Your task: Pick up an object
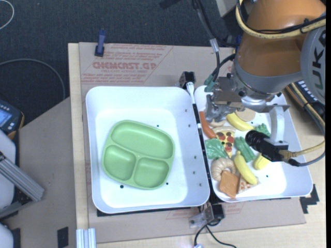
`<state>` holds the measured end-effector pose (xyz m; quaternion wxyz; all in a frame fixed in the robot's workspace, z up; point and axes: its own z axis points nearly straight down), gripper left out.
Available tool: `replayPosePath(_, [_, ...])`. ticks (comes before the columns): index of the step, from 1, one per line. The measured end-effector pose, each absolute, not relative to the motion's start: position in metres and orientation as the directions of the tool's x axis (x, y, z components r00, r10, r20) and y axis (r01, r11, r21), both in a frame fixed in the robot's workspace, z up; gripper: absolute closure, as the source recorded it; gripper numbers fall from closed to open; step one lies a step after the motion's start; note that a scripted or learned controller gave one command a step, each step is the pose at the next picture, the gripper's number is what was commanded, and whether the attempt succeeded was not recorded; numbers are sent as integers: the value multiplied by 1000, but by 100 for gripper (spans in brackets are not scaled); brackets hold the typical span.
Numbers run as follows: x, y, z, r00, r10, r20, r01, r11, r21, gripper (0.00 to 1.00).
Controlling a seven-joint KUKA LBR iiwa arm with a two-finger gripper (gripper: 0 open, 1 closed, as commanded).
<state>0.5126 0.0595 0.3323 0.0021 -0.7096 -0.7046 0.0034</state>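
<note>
Lighting even and fairly bright, diffuse from overhead; no hard-edged shadows. Left of my gripper [220,109], the left bin [98,138] reads nearly blown-out white, with soft glare on its rim. The green tray [138,153] shows a gentle sheen and a faint shadow under its near edge. Above my gripper, my orange band [274,22] carries a broad highlight on top. Dark floor at the top left is dim and grainy. Overall slightly soft; small toys below my gripper lack fine detail.

Glossy plastic tray [138,154], matt cardboard [129,61]
</note>
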Motion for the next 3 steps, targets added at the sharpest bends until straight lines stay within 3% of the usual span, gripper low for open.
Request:
replayPosePath(1, [479,102,402,-7,1000,4,1000,7,8,100])
replayPosePath(3, [481,100,419,-4,1000,0,1000,4,6,100])
